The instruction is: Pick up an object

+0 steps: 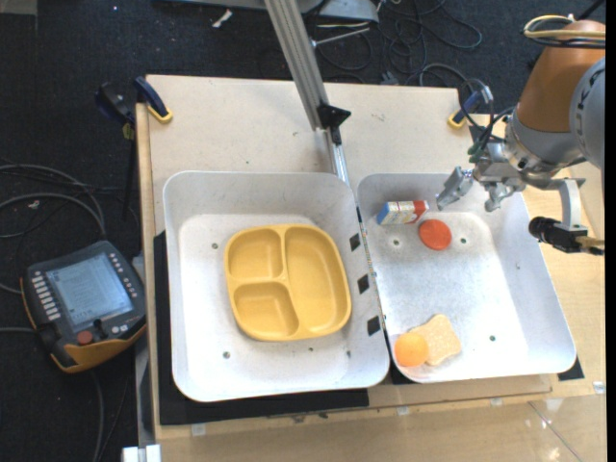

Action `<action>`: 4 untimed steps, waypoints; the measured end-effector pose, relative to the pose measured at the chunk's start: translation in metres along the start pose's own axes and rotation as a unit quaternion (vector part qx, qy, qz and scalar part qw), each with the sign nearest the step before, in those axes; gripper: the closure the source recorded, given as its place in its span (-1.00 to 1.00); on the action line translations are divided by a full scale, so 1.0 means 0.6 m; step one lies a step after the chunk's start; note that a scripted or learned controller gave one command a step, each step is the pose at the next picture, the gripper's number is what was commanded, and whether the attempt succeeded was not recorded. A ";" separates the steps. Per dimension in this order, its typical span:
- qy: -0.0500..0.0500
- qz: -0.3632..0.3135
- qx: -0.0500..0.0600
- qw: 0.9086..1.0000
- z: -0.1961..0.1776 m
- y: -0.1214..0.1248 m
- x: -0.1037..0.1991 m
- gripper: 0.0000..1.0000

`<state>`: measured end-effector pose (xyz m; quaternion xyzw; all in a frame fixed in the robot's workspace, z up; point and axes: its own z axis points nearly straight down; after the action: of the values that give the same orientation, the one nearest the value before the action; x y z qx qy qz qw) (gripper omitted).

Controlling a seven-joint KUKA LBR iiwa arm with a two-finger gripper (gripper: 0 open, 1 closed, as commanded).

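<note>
Tool (474, 192) tilted – above right bin (520, 296).

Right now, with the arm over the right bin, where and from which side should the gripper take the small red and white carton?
The carton lies flat on its side near the right bin's far wall, long axis running left-right. I would probably come straight down and close across its narrow width at mid-length. The red disc sits close to its right end, so gripping toward the left of centre looks safer.

Divided plate (287, 282) in left bin (192, 210); carton (401, 212), disc (435, 234) (touching?) in right bin (525, 306).
</note>
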<state>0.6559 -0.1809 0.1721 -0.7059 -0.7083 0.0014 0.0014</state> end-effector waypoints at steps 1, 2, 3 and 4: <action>0.000 0.001 0.001 1.000 0.091 -0.015 0.012 -1.00; 0.000 0.001 -0.001 1.000 0.130 -0.015 0.014 -1.00; -0.001 0.000 -0.003 1.000 0.110 -0.013 0.014 1.00; -0.001 0.000 -0.005 1.000 0.036 -0.003 0.014 1.00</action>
<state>0.6543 -0.1727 0.1505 -0.7061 -0.7081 -0.0018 -0.0030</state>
